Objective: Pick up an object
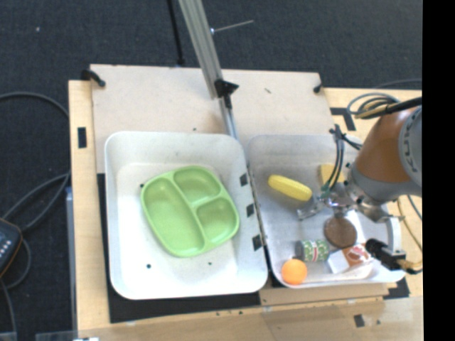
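The claw is hovering just right of the yellow banana — grip state impossible to tell. An orange ball is lying below the banana — well apart.

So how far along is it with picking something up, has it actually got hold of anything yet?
Done so far: the arm has reached into the right bin, and the gripper is low beside the yellow object. In hand: nothing visibly gripped. Left: closing on an item and lifting it. The orange ball, small green can and brown disc lie on the bin floor; the green divided plate sits in the left bin.
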You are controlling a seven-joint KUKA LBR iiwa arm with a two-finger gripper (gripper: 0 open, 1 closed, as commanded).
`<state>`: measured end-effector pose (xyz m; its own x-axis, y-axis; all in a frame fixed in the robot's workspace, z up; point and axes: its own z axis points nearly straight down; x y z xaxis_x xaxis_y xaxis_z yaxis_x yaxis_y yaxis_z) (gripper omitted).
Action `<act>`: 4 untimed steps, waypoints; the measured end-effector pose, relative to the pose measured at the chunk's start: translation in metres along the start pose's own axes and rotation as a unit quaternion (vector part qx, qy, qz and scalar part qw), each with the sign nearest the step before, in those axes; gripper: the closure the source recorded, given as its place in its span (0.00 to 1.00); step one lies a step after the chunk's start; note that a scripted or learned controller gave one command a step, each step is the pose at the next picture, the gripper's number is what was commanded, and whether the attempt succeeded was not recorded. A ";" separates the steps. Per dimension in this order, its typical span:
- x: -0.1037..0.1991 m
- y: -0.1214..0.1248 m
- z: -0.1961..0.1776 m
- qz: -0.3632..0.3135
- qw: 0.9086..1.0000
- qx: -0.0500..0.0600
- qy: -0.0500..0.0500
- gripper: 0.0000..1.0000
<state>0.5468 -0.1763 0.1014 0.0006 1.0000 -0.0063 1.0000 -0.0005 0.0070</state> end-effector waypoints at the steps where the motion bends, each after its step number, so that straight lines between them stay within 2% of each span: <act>1: -0.001 0.000 -0.012 0.003 1.000 0.000 0.001 1.00; 3: -0.005 0.010 -0.139 -0.002 1.000 -0.001 0.001 1.00; 4: -0.006 0.010 -0.156 -0.002 1.000 0.002 0.002 1.00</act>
<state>0.5562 -0.1816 0.2577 -0.0035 1.0000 -0.0017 1.0000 0.0035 0.0037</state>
